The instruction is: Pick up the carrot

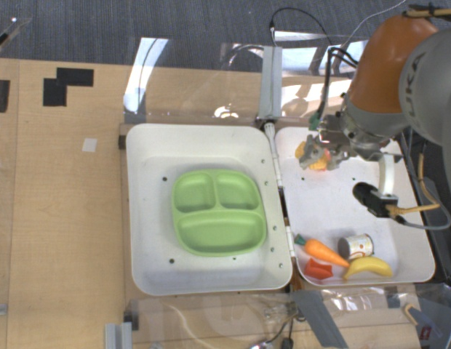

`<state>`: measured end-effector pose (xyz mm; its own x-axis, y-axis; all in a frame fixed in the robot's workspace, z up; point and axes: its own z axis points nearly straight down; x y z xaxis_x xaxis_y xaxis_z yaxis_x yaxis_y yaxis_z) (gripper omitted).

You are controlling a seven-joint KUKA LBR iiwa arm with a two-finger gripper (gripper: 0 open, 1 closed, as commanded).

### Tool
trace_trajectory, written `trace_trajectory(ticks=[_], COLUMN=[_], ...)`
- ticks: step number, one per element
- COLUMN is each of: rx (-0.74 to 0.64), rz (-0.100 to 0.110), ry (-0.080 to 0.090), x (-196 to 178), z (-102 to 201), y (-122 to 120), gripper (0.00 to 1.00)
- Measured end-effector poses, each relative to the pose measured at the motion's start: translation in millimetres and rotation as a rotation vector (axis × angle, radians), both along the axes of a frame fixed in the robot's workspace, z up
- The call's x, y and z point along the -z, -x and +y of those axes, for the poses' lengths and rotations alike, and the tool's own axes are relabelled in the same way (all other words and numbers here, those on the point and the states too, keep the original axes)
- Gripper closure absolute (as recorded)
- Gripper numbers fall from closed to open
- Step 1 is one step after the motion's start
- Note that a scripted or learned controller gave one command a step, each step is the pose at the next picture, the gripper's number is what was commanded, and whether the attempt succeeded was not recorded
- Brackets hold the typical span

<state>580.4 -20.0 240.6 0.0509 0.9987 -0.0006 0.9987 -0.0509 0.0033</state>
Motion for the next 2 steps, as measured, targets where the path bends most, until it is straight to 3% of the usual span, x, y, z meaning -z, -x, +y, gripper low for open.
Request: trace_trajectory(ticks=[1, 2], rx=[0.007, 0.402], rz=[0.000, 0.002], ry=[-0.001, -0.001], x=[1, 13], z=[55, 101], y=[-15, -19], gripper=[1.00, 1.00])
